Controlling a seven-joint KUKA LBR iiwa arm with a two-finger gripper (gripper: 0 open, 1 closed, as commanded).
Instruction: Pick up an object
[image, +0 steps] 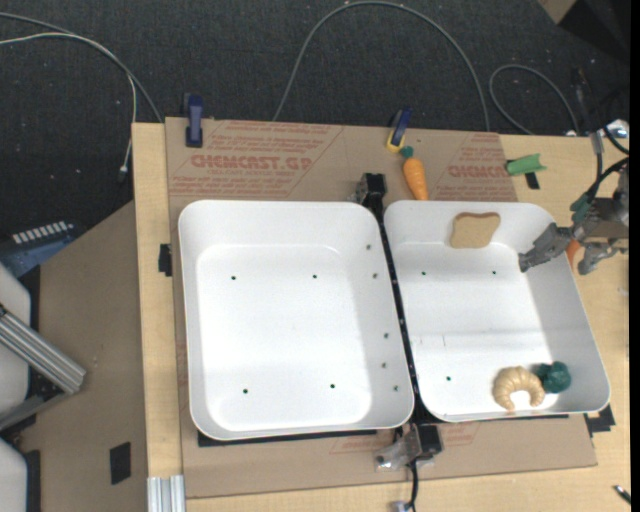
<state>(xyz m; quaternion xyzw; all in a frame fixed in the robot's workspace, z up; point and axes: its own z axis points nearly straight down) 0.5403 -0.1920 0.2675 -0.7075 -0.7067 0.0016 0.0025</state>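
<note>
My fingers (545, 250) hang at the right edge of the table, over the far right rim of the right bin (575, 300). One dark finger juts toward the bin's inside at a slant, but I cannot tell whether the pair stands apart or together; nothing shows between them, so I count myself as carrying nothing.

Any object will do, and three lie in the right bin. A tan slice of toast (473, 230) lies flat against the bin's far wall, near me and a little toward the table's middle. A pale croissant (520, 387) sits at the bin's near right corner, with a small green piece (554, 377) touching it or just beside it on the side toward the table's right edge. An orange carrot (414, 177) lies on the cardboard beyond the bins, near the far edge of the table. The left bin (200, 320) holds nothing I would go for.

I judge the toast the nearest target, yet it is thin, flat and pressed close to the wall, which leaves little room for a finger on that side. The croissant looks bulkier and easier to close around, though the green piece and the corner walls crowd it. Whichever I choose, I should come straight down centred over it, fingers wide, clear of the rim, and close across its narrow width.
</note>
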